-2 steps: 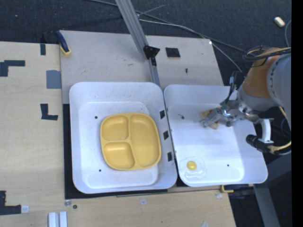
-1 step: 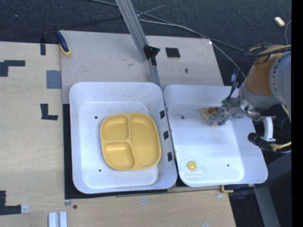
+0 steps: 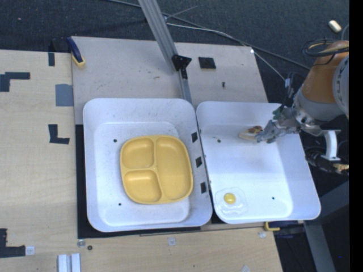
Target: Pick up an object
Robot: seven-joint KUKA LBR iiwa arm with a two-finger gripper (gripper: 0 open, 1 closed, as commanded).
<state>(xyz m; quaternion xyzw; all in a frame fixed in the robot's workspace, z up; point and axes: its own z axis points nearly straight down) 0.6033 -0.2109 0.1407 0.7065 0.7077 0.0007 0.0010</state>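
Bench (image 3: 34, 152): pale wood, carrying both white bins side by side.
Left bin (image 3: 96, 118): big, shallow, with the yellow divided tray (image 3: 156, 169) sitting in the middle of it, well apart from the action.
Right bin (image 3: 295, 180): here is where it is happening, the arm (image 3: 323, 86) reaching in over its far right corner.
Gripper (image 3: 265, 135): low at the bin's upper part, tips right beside the target; whether it is spread or pinching, I cannot tell, it is too small and dark.
Small tan object (image 3: 249, 133): lying flat on the bin floor, just left of the tips, touching or nearly so.
Fried-egg toy (image 3: 230, 200): near the front wall, well clear.
Risk: the tan piece looks thin and flat, so the tips could skid over it or nudge it leftward instead of catching it.
In the way: nothing close by; the metal pole (image 3: 159, 24) stands behind the bins.
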